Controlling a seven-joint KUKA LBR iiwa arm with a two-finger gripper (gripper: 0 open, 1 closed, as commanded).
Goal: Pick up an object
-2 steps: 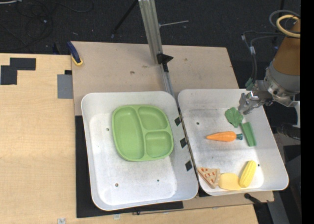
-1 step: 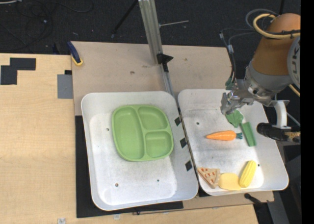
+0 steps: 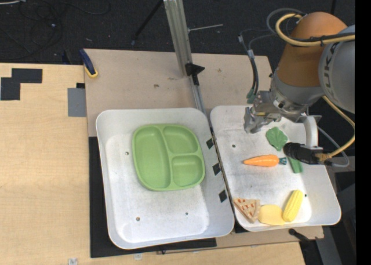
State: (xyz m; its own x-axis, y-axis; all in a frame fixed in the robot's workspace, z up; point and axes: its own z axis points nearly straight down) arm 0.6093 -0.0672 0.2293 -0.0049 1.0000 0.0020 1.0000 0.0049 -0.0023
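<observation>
Hovering just above the carrot [image 3: 261,162], the gripper [image 3: 255,123] sits over the right bin [image 3: 232,120]. Can't tell how wide it's open. Corn [image 3: 293,205] lies below the carrot.

orange carrot [image 3: 261,162] lying flat mid right bin [image 3: 232,122], green tip pointing right

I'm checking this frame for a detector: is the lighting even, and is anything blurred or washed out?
Camera view: light is fairly even and soft, with short shadows under the carrot and the corn; the right bin floor looks bright, close to washed out; the green plate is sharp; the gripper is slightly soft; the floor behind the bench is dark.
</observation>
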